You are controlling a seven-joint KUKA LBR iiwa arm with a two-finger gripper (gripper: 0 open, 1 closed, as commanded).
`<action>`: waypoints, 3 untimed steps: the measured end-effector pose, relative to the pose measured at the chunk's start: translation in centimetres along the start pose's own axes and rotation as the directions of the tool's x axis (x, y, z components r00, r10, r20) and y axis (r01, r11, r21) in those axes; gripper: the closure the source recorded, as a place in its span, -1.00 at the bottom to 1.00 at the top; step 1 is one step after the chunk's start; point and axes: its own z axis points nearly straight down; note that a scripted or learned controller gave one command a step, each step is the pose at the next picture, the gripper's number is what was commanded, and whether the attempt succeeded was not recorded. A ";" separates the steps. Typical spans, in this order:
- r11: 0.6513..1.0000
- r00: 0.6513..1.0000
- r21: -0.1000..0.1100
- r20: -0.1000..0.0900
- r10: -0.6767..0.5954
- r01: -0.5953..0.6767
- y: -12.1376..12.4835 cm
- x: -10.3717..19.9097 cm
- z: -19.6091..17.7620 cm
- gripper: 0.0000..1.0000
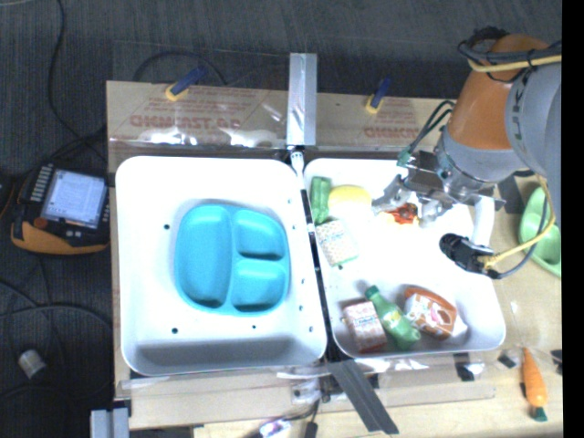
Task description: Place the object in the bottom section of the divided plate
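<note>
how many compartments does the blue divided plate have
3. The blue plastic divided plate in the left white bin has one large section on its left side and two smaller ones on its right, upper and lower.

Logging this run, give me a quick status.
Gripper over right bin, near a small red item. Blue divided plate in left bin. Nothing blocking the plate.

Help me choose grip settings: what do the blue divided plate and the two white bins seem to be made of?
The blue divided plate looks like moulded plastic with a smooth, slightly matte finish: uniform colour, rounded section ridges, soft highlights. The two shallow white bins, left and right, also look like plastic, a bit glossier, with rounded corners and thin raised rims. That is judged from appearance alone.
</note>
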 end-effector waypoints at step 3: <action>0.999 0.999 0.001 -0.004 0.046 -0.046 -2.6 11.5 -1.7 1.00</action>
